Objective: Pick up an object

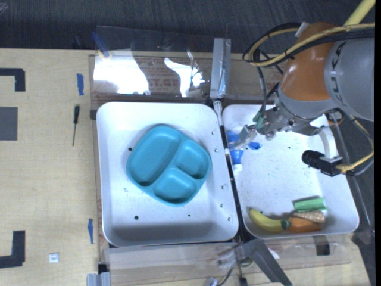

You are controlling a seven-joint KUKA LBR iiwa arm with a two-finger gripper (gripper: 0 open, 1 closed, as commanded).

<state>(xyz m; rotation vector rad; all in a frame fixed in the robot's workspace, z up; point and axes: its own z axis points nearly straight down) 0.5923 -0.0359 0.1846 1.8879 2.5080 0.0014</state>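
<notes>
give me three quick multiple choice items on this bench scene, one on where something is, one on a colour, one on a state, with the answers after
1. Where does the banana lie?
A. in the left bin, on the tray
B. in the right bin, near its front edge
C. on the bench outside both bins

2. What colour is the divided tray in the left bin?
A. red
B. yellow
C. blue

3. How does the divided tray sit?
A. flat in the bin, hollows facing up
B. standing on edge against the bin wall
C. stacked on top of the banana

Answers:
1. B: the banana rests along the front wall of the right bin, beside a green object and an orange one.
2. C: the tray is plain light blue against the white bin.
3. A: its three compartments show open to the camera, and it lies on the bin floor.
</notes>
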